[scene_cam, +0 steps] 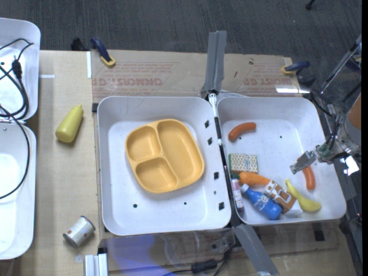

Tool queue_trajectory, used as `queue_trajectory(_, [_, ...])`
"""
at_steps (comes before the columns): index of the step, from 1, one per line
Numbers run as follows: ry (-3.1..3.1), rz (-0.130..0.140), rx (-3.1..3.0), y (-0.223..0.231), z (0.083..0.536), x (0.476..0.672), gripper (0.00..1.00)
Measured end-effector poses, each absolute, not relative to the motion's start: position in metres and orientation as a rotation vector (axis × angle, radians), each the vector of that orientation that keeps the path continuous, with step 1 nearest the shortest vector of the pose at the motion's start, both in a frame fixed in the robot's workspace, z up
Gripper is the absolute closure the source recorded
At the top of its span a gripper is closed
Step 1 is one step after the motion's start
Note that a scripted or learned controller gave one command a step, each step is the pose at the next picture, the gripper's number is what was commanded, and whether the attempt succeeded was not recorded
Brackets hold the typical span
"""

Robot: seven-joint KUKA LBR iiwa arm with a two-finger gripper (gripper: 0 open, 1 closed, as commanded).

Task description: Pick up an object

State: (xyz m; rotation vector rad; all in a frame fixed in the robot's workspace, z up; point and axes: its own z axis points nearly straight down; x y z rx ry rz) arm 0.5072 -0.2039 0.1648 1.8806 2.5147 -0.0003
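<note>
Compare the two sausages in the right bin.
The upper sausage lies near the bin's far left part, nearly level and slightly curved, apart from other items. The lower sausage lies near the right wall, almost upright in the view, right beside the end effector and near the banana. It looks shorter. Both are orange-red.

The arm [352, 125] is cut off by the right picture edge, the gripper [303, 163] is too small to read and overlaps the small sausage [310, 178], and the blue bottle [261, 203] partly covers the banana [305, 199].
</note>
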Motion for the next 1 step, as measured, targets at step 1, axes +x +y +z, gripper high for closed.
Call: queue_trajectory(1, [2.479, 0.007, 1.934, -0.2136, 0.0914, 0.5337, 0.00])
